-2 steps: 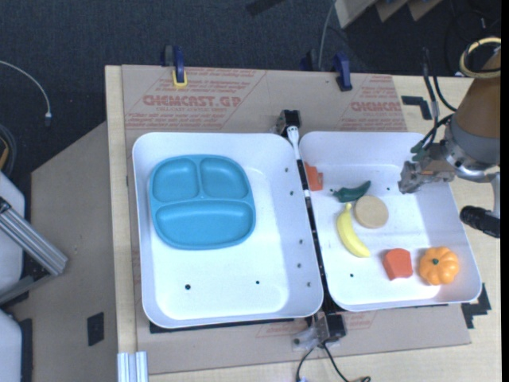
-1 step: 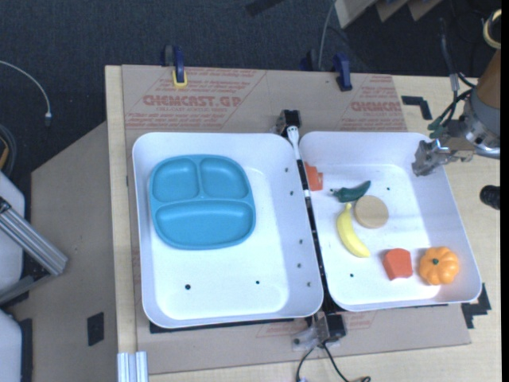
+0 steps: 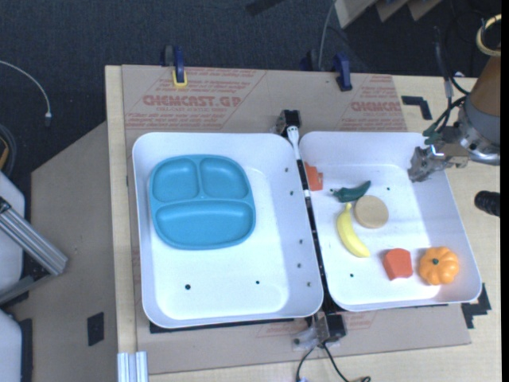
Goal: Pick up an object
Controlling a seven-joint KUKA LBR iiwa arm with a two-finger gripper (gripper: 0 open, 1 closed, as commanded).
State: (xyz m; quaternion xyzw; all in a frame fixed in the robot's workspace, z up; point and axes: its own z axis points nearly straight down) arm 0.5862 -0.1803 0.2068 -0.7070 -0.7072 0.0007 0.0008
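Toys lie in the right bin [image 3: 453,213], and any one of them could be the thing to pick up. The claw [image 3: 421,165] hangs at the far right edge of that bin, with nothing in it. I cannot tell if it is released or clenched, because it looks too small and blurry.

Closest to the claw, just below and to its left, is a round tan disc [image 3: 371,212]. It looks flat and smooth. A dark green piece [image 3: 351,190] sits beside the disc, a bit farther left of the claw. A yellow banana [image 3: 351,233] touches the disc on its lower left side. It is long and curved.

Lower down from the claw are a red block [image 3: 398,263] and an orange pumpkin [image 3: 439,265], side by side. The pumpkin is round with bumps. A small orange piece [image 3: 313,178] lies far to the claw's left, by the bin wall.

To do this well, I think the claw should choose one toy that stands apart, come straight down over its middle, and close gently.

The left bin [image 3: 231,293], farthest from the claw, holds a blue tray [image 3: 203,201]. Both bins rest on the tabletop [image 3: 127,102].
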